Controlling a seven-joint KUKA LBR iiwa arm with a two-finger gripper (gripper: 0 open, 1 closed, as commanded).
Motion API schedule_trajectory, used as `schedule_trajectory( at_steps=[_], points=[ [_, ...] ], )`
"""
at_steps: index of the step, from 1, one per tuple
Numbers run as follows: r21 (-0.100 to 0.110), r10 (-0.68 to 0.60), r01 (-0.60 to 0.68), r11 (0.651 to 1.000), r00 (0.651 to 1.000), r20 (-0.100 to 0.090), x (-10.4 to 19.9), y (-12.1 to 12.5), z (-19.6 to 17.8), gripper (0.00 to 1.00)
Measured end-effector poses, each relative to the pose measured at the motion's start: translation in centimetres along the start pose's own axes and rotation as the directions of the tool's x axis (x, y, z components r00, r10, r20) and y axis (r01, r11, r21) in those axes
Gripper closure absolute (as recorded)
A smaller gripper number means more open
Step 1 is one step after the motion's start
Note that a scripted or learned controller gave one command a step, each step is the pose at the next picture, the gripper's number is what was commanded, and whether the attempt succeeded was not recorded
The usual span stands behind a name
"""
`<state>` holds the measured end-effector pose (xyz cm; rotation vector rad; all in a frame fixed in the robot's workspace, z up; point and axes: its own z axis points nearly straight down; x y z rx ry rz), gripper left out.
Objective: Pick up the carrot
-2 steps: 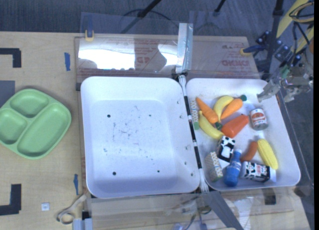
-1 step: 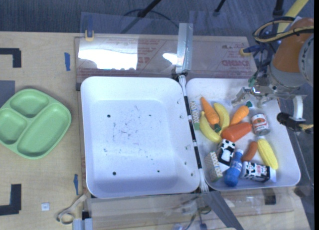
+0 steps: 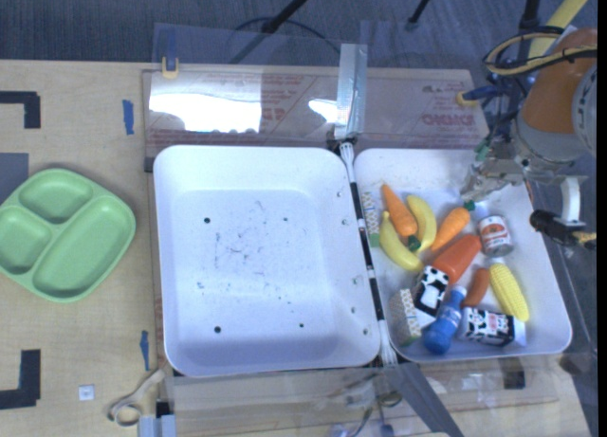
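Observation:
An orange carrot (image 3: 398,209) lies in the right bin (image 3: 555,326), near its left wall and against a yellow banana (image 3: 418,232). A second orange carrot-like piece (image 3: 452,225) lies slantwise near the bin's middle. Its upper end points toward my gripper (image 3: 479,182), which hangs over the bin's far right part, just above and to the right of that piece. Nothing shows in the gripper. The arm with its orange band (image 3: 550,108) reaches in from the right.
The right bin also holds an orange bottle (image 3: 457,257), a small can (image 3: 493,235), a corn cob (image 3: 507,291), a blue bottle (image 3: 444,323) and cow-patterned containers (image 3: 432,288). The left bin (image 3: 171,236) adjoins it. A green divided plate (image 3: 62,233) sits on the bench at far left.

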<state>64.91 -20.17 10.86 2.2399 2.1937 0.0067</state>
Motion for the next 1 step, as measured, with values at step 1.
schedule_trajectory(
  at_steps=[1],
  points=[
    [0.001, 0.0, 0.0, 1.0, 1.0, 0.0, 0.04, -0.01, 0.03, 0.0]
  ],
)
